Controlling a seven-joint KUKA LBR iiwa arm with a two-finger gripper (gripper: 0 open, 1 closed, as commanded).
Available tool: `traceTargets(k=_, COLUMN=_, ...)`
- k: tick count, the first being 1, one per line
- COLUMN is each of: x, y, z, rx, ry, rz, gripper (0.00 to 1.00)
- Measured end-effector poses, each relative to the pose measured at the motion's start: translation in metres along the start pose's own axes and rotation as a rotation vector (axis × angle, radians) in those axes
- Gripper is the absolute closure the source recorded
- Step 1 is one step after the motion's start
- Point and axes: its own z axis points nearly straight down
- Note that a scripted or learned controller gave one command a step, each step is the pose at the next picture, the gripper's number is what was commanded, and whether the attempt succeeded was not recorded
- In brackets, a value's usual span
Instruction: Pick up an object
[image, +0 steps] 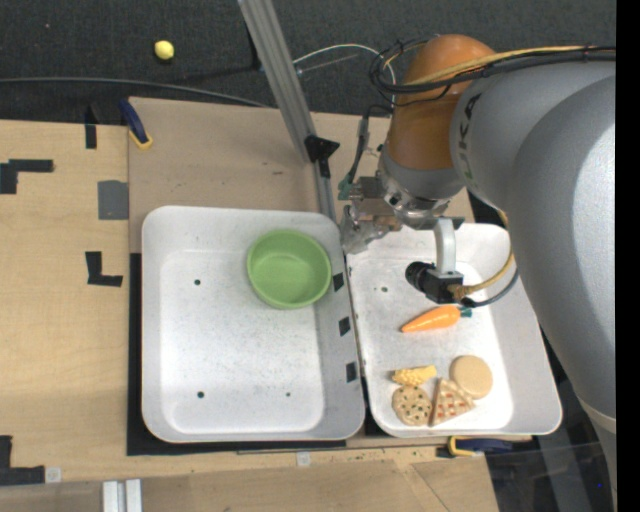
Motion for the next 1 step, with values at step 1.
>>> traceTargets(k=1, x=0.0547, y=0.0331, z=-0.0045, rx=-0.003, ry=0.001, rz=-0.001, gripper=1.0)
